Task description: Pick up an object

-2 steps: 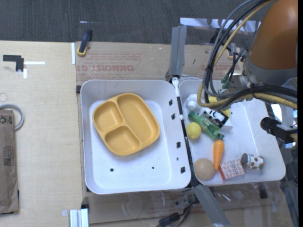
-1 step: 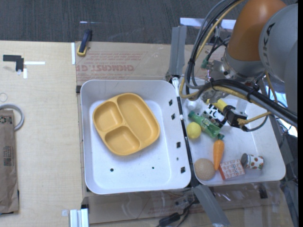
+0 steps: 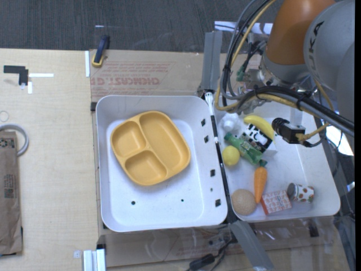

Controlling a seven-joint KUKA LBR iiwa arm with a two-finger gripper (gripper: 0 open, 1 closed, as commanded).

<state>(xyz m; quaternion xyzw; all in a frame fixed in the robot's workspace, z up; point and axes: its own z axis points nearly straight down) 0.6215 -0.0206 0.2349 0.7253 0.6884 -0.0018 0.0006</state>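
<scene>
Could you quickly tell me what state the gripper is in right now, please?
Gripper: cannot be told; it sits over the right bin, hidden by cables.

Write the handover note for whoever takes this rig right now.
Gripper: the arm hangs over the back of the right bin; I cannot tell its finger state, and nothing is visibly held.
Right bin: banana, lemon, green packet, carrot, a tan round object, a red-and-white box and a small cup on its side, all lying on the bin floor.
Left bin: a yellow divided plate.
Done: nothing picked yet.
Left: close on one object in the right bin and lift it.
</scene>
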